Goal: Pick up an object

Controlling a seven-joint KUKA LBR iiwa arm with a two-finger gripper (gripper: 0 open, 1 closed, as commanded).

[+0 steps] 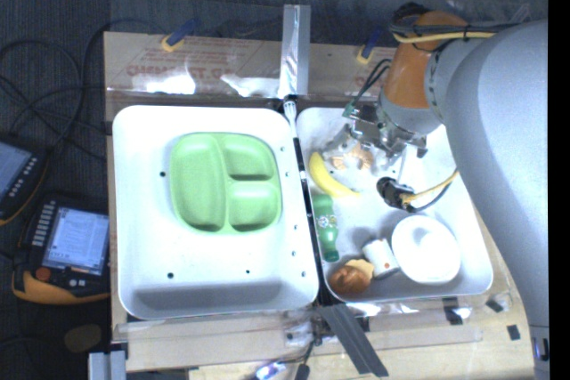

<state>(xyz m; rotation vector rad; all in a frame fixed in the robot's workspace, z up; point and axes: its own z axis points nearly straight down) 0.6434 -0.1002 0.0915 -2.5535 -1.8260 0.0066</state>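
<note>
Closest to the camera, down at the near edge of the right bin (pixel 476 267), sits a brown bun-like item (pixel 350 277), with a small white cup (pixel 379 255) touching it on the right and a white bowl (pixel 427 248) just beside that. Along the bin's left wall, a little farther back, a green bottle (pixel 324 225) lies lengthwise, and just beyond it a yellow banana (pixel 327 178) curves against the same wall. Just to the right of the banana, at the far part of the bin, there is a crumpled clear wrapper with something orange-brown inside (pixel 353 157). The end effector (pixel 381 138) hangs right over that wrapper's right side; its metal parts blur together, so I cannot tell whether it is spread or closed, nor whether it has anything between its tips. A dark cable loop with a yellow lead (pixel 399 191) dangles below it, between the wrapper and the bowl. The grey arm (pixel 499 102) with its orange band comes in from the right and covers the bin's far right corner. The left bin (pixel 134 218) holds a green divided tray (pixel 224 180) lying flat near its middle. Both bins rest side by side on the tabletop (pixel 134 58), touching along a shared edge, and some screens and cables (pixel 53 227) lie on the floor to the left.
</note>
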